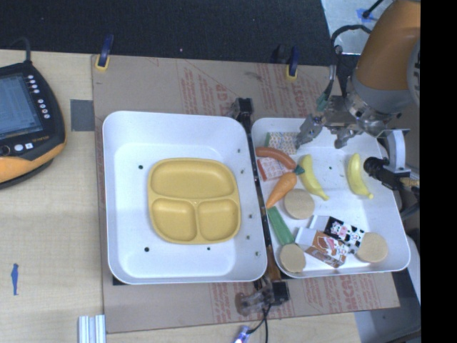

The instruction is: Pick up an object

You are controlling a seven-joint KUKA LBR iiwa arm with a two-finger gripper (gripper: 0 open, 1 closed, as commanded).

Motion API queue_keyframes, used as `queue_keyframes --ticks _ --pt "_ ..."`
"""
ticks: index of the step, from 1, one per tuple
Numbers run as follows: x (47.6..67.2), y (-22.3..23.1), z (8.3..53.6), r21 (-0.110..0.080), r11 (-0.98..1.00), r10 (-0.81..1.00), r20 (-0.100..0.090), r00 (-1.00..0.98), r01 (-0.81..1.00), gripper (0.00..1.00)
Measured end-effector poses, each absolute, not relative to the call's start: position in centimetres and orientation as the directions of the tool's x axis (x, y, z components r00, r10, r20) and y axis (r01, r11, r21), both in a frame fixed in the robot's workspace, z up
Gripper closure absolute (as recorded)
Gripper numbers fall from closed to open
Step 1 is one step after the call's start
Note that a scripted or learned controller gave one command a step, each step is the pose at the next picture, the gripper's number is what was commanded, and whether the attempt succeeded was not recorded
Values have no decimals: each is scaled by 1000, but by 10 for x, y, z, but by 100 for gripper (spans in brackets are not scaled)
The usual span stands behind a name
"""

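Camera view: cookies point(292, 258) and cards point(334, 240) lie nearest in the right bin point(397, 213), then carrot point(281, 187) and bananas point(312, 178); farther back, the end effector point(327, 133) hangs open and empty over the bin's rear.

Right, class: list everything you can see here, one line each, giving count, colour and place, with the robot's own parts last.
Bins: two, white, side by side on bench.
Tray: one, yellow, three compartments, in left bin.
Bananas: two, yellow, right bin.
Carrot: one, orange, right bin.
Sausage: one, red-orange, right bin.
Round biscuits: three, tan, right bin.
Green stick: one, right bin.
Cartons: two, printed, right bin.
Tablet: one, orange-black, far left.
Clamps: two, blue-yellow, top edge.
End effector: one, grey, above right bin.
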State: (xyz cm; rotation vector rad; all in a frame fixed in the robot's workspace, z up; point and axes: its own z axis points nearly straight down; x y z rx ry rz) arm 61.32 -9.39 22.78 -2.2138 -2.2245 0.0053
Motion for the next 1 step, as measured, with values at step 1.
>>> queue_keyframes --ticks 1 --pt "614 -127 150 -7 5 1000 -2 -5 1000 0"
